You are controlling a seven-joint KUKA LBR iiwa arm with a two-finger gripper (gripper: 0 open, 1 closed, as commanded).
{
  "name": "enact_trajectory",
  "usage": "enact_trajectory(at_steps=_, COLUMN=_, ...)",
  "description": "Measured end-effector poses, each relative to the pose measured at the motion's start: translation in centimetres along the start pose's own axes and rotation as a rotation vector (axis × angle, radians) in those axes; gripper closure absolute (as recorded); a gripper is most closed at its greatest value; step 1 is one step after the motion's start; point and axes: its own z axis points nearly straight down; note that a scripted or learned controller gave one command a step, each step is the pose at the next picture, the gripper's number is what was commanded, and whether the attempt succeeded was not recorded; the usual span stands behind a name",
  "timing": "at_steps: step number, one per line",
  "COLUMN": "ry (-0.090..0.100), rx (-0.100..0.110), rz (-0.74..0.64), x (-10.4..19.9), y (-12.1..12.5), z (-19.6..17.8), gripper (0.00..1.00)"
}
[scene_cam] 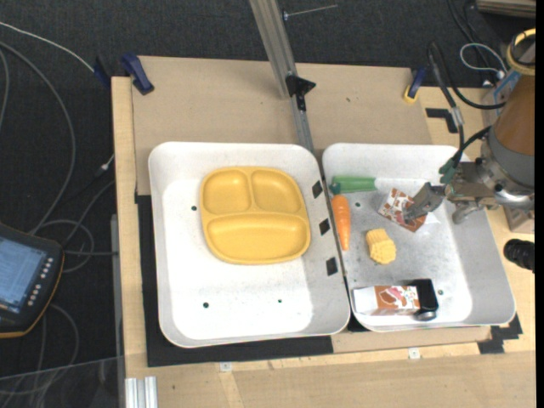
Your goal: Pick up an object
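Camera view looks down on the desk (229, 92), which carries two shallow white bins side by side. At frame centre-left, the left bin (170, 228) holds a yellow divided plate (253, 214) lying flat. At frame right, the right bin (476, 262) holds several things: a toy carrot (341, 219) with a green top (353, 184) along the bin's left and upper-left side, a yellow corn piece (381, 246) near its middle, a small red-and-white packet (397, 206) toward its upper middle, and a red-and-white carton (393, 298) with a black item (425, 297) at its right end, lying against the bin's lower wall. The grey arm (510, 164) comes in from the right edge of the frame, and the tool (416, 215) hangs over the right bin with its fingers spread, their tips at the right edge of the small red-and-white packet; whether they touch it cannot be told. Nothing sits between the fingers.
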Motion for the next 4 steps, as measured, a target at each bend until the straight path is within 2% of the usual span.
enact_trajectory(at_steps=1, ry=0.0, rx=-0.001, rz=0.0, x=0.0, y=0.0, z=0.0, gripper=0.0)
enact_trajectory(at_steps=2, ry=0.001, rx=0.007, rz=0.002, x=-0.2, y=0.4, z=6.2, gripper=0.0)
enact_trajectory(at_steps=3, ry=0.001, rx=0.006, rz=0.001, x=0.2, y=0.7, z=10.5, gripper=0.0)
enact_trajectory(at_steps=4, ry=0.002, rx=0.007, rz=0.001, x=1.2, y=0.0, z=15.7, gripper=0.0)
